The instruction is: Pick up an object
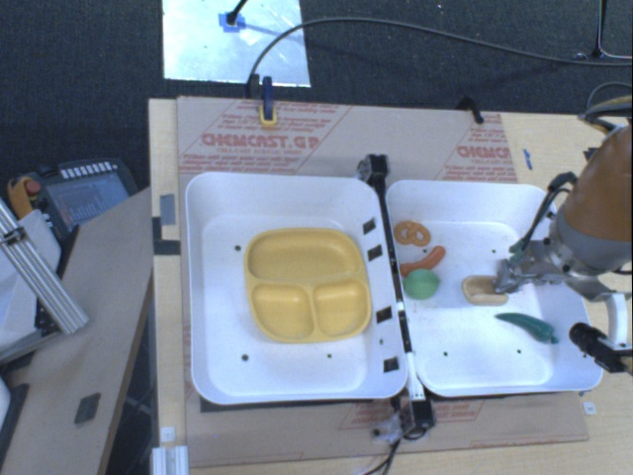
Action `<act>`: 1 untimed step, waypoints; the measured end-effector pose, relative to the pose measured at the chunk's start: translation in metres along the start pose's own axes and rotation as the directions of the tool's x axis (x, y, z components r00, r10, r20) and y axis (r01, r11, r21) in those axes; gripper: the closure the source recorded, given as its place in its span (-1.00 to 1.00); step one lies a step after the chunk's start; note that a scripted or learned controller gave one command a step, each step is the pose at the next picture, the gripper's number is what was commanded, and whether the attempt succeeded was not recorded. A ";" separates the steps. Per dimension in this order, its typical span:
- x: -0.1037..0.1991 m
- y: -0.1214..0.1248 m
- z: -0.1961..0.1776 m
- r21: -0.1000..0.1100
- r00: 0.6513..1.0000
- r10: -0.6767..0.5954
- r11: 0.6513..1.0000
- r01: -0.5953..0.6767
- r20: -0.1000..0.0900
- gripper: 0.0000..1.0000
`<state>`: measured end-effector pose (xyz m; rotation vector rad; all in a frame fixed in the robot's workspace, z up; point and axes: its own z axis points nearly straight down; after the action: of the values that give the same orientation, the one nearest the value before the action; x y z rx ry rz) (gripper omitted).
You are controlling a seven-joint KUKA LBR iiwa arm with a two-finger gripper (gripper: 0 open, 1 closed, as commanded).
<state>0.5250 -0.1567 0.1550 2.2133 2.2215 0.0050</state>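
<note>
The bench (326, 127), covered by a printed cardboard sheet, carries two white bins side by side. The left bin (213, 265) holds a yellow tray (305, 283) with three compartments, lying flat near the middle. The right bin (475, 364) holds the small things. The arm (603, 211) comes in from the right, its orange band above the wrist, and reaches down over the right bin's right half. The gripper (504, 280) sits low at the right end of a tan piece (482, 290), which lies flat on the bin floor; whether it is parted or closed on that piece I cannot tell. A green ball (421, 283) lies just left of the tan piece. An orange sausage (423, 259) lies just above the ball, and a pretzel (411, 233) sits above that. A dark green pepper (528, 326) lies below the gripper, apart from it.
</note>
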 end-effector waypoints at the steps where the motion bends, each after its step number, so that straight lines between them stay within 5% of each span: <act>1: -0.002 -0.003 -0.045 -0.001 1.000 0.000 1.000 0.000 0.000 1.00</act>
<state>0.5219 -0.1589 0.2001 2.2129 2.2209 0.0054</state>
